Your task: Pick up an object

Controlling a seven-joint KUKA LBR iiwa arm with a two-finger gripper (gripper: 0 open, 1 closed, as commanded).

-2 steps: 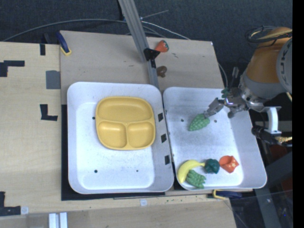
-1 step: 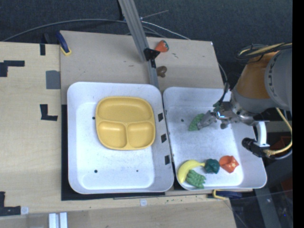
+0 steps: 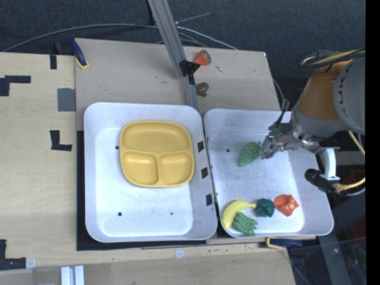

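Your bench is pale wood board, scuffed, with dark tape marks along its left side and a blue-and-yellow clip at the far left corner. Dark carpet-like floor lies beyond it, crossed by thin cables. A grey metal pole slants in from the far edge to the seam between the bins, with a small orange-red piece beside it.

Left bin: shallow, white, rounded corners, speckled floor. In it lies a yellow divided plate, smooth plastic, three compartments, sitting toward the far side.

Right bin: same make. A green leafy toy, conical and bumpy, lies mid-bin. At the near edge you have a cluster (pieces touching or nearly so): a yellow banana, a knobbly green piece against it, a dark teal lump, and an orange-red toy just right of that.

The arm reaches in from the right, orange band visible. The gripper sits low, just right of the green leafy toy, tips at its edge. I cannot tell whether the fingers are spread or closed, or whether they grasp it.
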